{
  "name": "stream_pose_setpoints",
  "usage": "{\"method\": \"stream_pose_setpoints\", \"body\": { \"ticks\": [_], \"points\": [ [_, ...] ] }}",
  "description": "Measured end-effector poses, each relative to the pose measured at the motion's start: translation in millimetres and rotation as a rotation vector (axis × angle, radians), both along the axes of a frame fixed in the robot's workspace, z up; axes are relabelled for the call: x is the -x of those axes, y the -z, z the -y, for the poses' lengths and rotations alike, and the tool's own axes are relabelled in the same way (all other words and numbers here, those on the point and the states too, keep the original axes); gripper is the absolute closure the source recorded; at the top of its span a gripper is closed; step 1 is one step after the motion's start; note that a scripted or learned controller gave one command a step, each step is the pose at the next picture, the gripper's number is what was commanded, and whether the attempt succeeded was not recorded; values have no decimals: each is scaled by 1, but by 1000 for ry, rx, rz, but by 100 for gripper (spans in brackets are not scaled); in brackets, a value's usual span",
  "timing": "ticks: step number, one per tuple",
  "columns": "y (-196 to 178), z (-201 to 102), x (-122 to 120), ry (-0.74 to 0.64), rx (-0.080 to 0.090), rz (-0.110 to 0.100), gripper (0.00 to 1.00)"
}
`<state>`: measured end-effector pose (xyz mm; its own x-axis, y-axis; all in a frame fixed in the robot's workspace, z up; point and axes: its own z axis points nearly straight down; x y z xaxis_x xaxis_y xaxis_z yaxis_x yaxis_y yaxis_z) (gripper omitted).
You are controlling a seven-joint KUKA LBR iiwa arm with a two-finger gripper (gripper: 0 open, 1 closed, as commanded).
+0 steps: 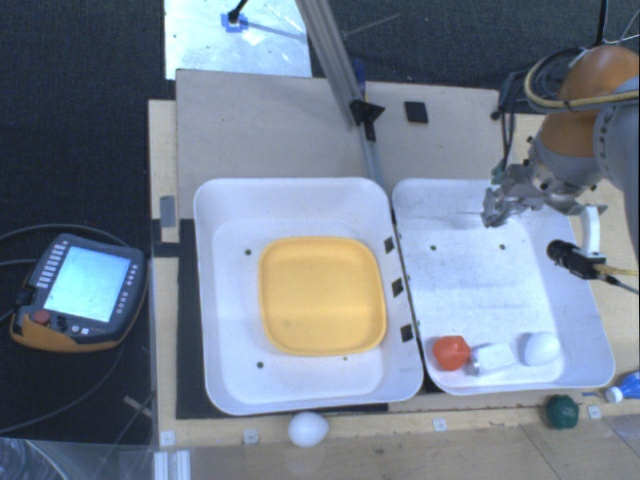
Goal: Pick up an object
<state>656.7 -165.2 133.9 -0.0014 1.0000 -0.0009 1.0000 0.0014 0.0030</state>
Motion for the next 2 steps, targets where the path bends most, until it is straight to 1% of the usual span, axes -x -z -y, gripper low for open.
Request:
{"method": "stream_pose_setpoints", "body": {
  "ticks": [1, 2],
  "points": [
    [-64, 1, 0, 1, 0, 4, 100],
    [-106, 1, -1, 0, 0, 2, 100]
  ]
}}
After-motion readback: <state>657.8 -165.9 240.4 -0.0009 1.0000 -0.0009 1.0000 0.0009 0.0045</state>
